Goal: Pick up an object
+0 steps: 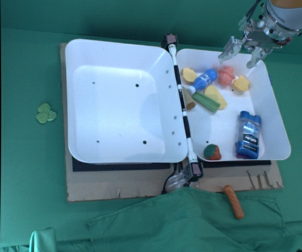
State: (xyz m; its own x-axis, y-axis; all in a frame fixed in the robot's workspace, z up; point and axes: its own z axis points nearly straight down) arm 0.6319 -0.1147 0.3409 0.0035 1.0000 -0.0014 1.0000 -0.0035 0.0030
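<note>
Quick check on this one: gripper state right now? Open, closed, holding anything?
Two-finger gripper: open, fingers spread, nothing between them; it hangs above the far edge of the right shallow white bin, near the small orange-red toy.

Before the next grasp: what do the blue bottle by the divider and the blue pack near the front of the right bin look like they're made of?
The blue bottle looks like hard, glossy plastic: a bright highlight runs along its rounded body, and it has a white cap end. The blue pack seems a smooth printed plastic or foil container, going by its flat labelled face and slight sheen; the exact material is unclear. The tool hangs open above the right bin.
</note>
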